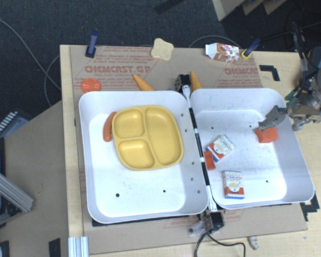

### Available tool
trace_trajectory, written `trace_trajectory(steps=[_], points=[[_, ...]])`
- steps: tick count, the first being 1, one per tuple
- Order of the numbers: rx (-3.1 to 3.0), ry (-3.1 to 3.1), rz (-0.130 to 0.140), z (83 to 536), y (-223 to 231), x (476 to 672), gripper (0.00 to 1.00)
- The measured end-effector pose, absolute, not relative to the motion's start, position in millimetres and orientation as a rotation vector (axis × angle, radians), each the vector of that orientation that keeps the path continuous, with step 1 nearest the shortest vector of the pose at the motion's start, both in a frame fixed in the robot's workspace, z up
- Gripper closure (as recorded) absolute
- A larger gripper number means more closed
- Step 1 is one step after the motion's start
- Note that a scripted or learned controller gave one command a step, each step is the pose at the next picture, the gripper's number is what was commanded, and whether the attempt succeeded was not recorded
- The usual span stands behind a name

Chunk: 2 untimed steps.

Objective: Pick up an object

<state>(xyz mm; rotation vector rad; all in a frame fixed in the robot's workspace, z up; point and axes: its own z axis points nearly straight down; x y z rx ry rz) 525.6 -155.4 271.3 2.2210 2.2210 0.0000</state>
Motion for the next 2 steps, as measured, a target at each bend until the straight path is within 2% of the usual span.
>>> trace_trajectory(steps=[1, 2], points=[[2.221, 2.219, -0.001, 233, -218, 578.7, 0.00], [2.224, 2.225, -0.002, 100, -213, 604.2, 0.00]])
